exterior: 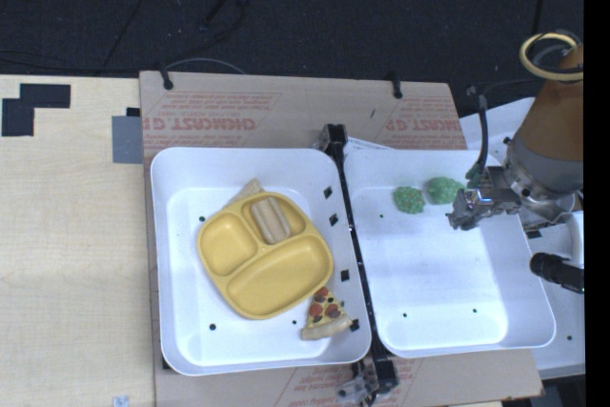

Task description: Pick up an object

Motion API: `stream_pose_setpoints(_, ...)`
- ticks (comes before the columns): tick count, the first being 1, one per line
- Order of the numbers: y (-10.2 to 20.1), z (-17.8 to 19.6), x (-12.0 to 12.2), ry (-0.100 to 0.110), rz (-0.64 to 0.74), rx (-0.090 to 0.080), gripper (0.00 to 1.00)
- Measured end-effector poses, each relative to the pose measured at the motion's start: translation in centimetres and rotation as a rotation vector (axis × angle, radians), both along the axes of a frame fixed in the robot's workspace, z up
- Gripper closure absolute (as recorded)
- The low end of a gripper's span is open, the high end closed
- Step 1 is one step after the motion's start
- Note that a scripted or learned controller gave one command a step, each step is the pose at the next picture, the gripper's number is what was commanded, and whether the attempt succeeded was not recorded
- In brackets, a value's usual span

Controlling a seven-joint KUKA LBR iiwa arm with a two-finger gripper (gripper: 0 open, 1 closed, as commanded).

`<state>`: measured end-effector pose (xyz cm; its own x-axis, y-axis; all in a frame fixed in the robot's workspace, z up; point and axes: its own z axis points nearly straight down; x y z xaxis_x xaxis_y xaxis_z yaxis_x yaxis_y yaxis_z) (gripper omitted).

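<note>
The green lumps, one (409,199) to the left and a second (442,190) just right of it, lie at the far side of the right bin (448,300), the pair strung left to right. The gripper (464,209) hangs low just right of the second lump; whether its fingers are apart or closed, and whether they touch the lump, cannot be told. In the left bin (176,234) sits a yellow divided tray (267,276) with a tan roll (272,219) in its far compartment. A toy pizza slice (326,315) lies at the tray's near right corner, tip toward the far side.
</note>
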<state>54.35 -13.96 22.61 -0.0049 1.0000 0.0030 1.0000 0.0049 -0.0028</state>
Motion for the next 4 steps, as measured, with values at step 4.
stream_pose_setpoints(4,20.0,-1.2,2.7,0.003,0.0,-0.002,1.0)
